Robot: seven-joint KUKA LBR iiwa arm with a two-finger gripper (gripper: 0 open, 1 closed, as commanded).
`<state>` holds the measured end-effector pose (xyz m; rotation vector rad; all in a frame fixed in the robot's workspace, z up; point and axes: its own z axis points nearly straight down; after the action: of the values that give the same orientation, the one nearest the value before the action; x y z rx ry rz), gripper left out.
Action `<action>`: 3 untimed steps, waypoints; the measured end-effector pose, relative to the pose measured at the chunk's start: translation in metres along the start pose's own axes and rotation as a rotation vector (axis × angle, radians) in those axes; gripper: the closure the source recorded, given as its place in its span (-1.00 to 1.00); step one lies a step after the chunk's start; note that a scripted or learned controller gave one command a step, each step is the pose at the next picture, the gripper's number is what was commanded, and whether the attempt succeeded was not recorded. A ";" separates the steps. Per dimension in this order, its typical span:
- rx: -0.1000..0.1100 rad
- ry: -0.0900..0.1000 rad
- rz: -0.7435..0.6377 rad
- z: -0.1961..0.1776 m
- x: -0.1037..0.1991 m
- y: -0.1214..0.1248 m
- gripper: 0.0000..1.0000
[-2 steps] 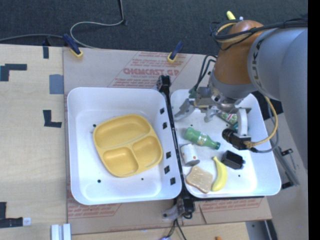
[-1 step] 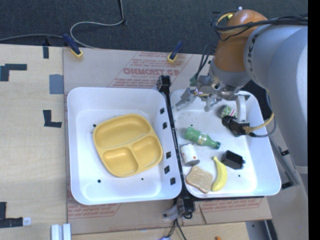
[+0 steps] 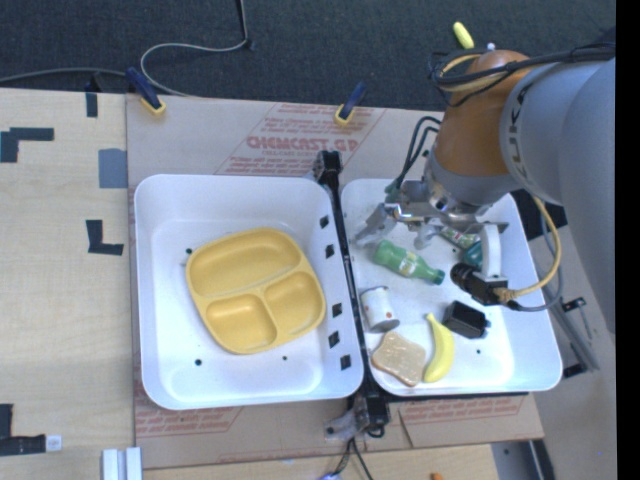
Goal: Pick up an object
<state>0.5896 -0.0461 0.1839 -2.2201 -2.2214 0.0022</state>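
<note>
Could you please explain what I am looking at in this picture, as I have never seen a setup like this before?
This is a single picture from a camera fixed above a bench, looking down at a slant. The grey and orange machine is a robot arm reaching in from the picture's right. At its end is a pincer for grasping; its job is to pick up an object. Two shallow white bins sit side by side. The left-hand bin holds a yellow divided plate. The right-hand bin holds a green bottle, a small can, a slice of bread and a banana. The pincer is low over the right-hand bin, just above the bottle; the picture does not show it holding anything.
</note>
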 end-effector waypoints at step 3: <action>-0.004 0.000 -0.001 0.098 -0.050 0.017 -1.00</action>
<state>0.6067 -0.0965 0.0857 -2.2212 -2.2247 -0.0028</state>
